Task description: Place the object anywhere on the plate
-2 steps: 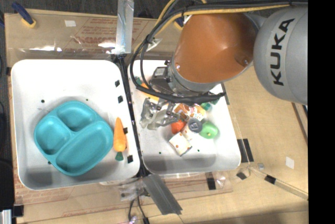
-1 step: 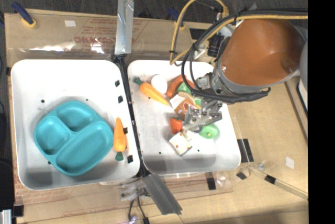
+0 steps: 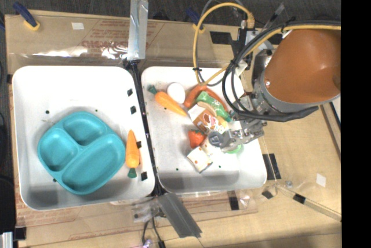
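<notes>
A teal plate with three compartments lies in the left bin. Just right of it, against the bin's right wall, a small orange carrot lies on the bin floor. The right bin holds a pile of play food: a carrot, a white egg, a strawberry, a printed packet and a sandwich wedge. My gripper is low in the right bin, at the pile's right edge, over something green.
The arm's orange band and grey wrist hang over the right bin's right side, with cables looping above. A grey bracket stands at the back between the bins. The divider between the bins runs down the middle.
</notes>
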Controlling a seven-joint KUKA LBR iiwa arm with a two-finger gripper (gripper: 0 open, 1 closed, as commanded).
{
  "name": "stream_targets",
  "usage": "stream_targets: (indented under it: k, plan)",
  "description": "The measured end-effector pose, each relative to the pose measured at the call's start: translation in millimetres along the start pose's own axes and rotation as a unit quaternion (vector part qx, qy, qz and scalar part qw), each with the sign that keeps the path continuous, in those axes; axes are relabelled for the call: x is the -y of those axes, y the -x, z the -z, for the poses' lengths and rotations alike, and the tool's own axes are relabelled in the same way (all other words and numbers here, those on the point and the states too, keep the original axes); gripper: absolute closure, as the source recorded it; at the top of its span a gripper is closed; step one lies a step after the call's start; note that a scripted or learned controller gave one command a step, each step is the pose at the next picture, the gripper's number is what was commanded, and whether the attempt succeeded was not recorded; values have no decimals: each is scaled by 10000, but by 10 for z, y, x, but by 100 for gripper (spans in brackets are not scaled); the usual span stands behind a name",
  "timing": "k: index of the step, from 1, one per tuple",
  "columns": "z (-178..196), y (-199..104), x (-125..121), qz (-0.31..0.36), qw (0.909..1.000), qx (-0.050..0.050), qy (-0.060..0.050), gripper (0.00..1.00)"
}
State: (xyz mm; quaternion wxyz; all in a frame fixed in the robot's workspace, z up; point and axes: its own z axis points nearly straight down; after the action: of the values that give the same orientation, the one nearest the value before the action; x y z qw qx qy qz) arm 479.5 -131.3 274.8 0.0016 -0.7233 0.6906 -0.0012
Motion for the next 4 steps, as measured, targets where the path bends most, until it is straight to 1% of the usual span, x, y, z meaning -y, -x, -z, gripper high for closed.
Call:
stream_targets:
  k: [1, 2, 3, 4]
  plan:
    - [-490, -352, -50, 1157, 9933, 16, 44, 100]
    - [-800, -570, -59, 3503, 9366, 26, 25, 100]
    - [-343, -538, -1, 5618, 8273, 9, -20, 100]
    - [-453, -774, 50, 6162, 7875, 13, -20, 100]
